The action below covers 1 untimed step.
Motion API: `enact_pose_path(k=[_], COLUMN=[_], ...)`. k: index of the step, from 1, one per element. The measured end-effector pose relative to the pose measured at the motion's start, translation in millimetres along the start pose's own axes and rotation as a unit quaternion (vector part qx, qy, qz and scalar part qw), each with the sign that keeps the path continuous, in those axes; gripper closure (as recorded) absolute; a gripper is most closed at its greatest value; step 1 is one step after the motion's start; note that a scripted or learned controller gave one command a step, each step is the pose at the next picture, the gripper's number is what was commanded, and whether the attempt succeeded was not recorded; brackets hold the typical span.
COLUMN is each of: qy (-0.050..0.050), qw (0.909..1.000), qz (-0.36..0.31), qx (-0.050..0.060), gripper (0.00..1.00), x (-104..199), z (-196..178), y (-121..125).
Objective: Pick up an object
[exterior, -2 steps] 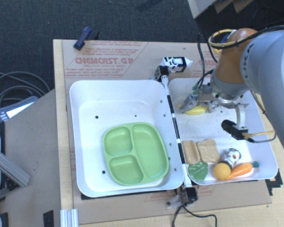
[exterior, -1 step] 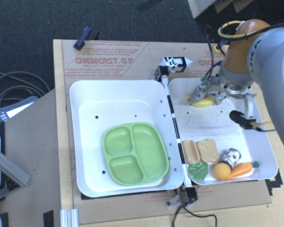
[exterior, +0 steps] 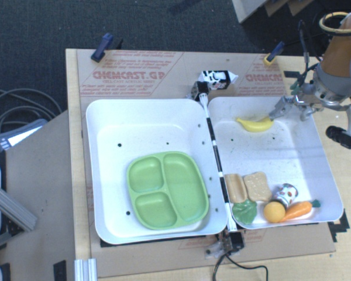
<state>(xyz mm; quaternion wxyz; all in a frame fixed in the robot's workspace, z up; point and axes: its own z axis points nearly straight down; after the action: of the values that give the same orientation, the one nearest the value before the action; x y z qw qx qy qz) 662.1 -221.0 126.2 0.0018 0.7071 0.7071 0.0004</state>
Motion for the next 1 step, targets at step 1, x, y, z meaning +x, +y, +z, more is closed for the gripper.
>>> enact_pose_path(k=[1], qy=[0.002], qw=[1.0000], qz=[-0.001], qx=[0.002], gripper=[0.00], x=[80.2], z=[-6.6], y=[4.8])
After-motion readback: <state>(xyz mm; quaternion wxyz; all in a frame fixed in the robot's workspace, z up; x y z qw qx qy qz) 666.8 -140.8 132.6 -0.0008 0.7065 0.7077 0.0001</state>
